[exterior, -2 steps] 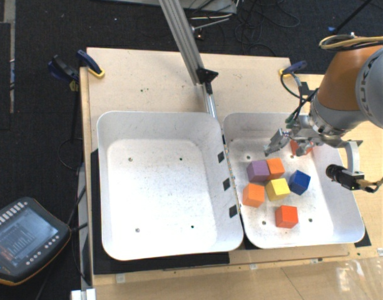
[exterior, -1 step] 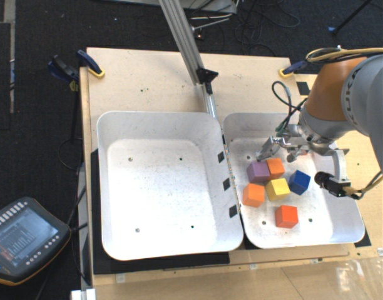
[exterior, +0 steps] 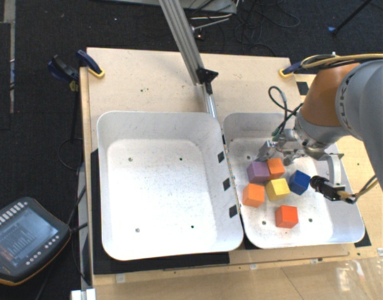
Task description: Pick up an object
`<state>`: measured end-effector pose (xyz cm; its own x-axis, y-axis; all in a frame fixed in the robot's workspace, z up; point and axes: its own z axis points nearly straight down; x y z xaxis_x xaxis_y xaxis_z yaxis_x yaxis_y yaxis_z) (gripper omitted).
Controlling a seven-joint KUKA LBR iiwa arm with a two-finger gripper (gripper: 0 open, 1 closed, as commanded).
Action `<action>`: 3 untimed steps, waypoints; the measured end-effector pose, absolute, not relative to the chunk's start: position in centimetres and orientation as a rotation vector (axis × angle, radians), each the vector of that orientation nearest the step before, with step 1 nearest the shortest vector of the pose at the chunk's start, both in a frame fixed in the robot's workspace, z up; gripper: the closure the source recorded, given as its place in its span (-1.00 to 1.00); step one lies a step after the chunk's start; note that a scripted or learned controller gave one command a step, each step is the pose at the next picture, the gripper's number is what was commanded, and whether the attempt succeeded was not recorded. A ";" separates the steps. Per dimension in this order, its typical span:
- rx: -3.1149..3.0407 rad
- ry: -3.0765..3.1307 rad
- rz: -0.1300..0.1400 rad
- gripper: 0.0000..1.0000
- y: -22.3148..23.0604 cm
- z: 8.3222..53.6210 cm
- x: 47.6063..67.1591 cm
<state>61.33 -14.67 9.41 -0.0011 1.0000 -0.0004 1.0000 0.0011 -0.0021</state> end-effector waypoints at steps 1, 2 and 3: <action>-2.223 -2.223 -0.001 1.00 -14.7 10.6 61.4; -2.227 -2.225 -0.005 1.00 -15.6 16.1 61.1; -2.224 -2.228 -0.005 1.00 -15.7 20.5 61.4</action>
